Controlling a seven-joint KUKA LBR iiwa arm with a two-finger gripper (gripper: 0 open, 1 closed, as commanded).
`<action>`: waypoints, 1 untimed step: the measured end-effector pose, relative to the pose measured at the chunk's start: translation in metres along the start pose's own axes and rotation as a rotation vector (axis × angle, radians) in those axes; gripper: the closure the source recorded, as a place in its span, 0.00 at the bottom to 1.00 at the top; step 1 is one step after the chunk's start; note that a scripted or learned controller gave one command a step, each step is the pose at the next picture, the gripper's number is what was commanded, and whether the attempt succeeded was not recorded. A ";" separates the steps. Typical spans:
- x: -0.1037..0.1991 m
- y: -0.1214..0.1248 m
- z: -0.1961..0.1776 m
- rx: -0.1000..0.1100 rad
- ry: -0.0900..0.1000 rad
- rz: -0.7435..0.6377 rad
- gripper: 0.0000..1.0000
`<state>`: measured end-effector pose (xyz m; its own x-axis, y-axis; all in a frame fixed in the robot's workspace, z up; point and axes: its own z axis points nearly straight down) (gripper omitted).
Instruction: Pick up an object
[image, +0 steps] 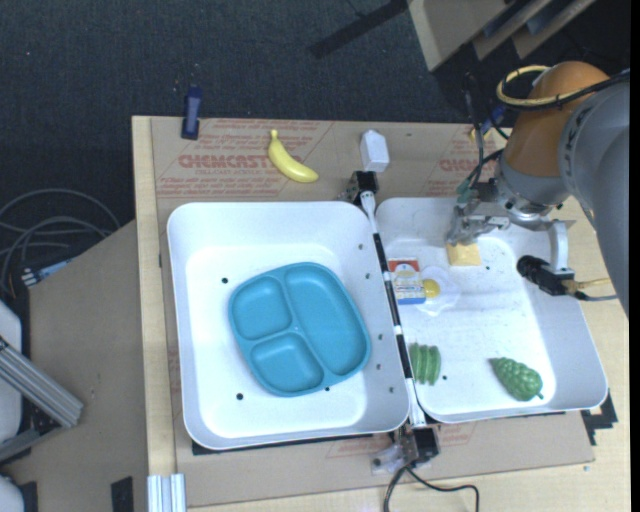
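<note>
table (150, 330): light wood, printed cardboard sheet along the far side, dark carpet beyond it and loose grey cables off to the left
left bin (200, 240): white and shallow, nothing in it but a blue divided plate (297, 327) with three compartments, sitting roughly in the middle
right bin (560, 340): white too, pressed up against the left one along a black hinge-looking strip
near stuff in right bin: green ridged pepper-looking thing (426, 364) right by the divider, and a bumpy green toy (517, 378) near the front right corner, well apart from each other
middle of right bin: small red and white packet (405, 281) beside the divider, with a little yellow piece (431, 290) touching its right side
far part of right bin: pale yellow block (464, 254), kinda cheese-like, lying flat on the bin floor
pincer (468, 226): right over the yellow block's far edge, pointing down. honestly can't tell if it's open or closed from this angle, and can't tell if it's touching the block
arm (545, 140): grey with the orange band, coming in from the right over the far right corner
behind the bins: toy banana (289, 160) on the cardboard, small white object (374, 149) to its right, blue bit (191, 111) at the far left edge
</note>
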<state>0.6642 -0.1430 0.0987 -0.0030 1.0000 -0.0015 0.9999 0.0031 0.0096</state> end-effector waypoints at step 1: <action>0.000 -0.002 0.002 0.005 0.000 0.000 0.00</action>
<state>0.6627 -0.1430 0.0963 -0.0028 1.0000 -0.0012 1.0000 0.0028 0.0043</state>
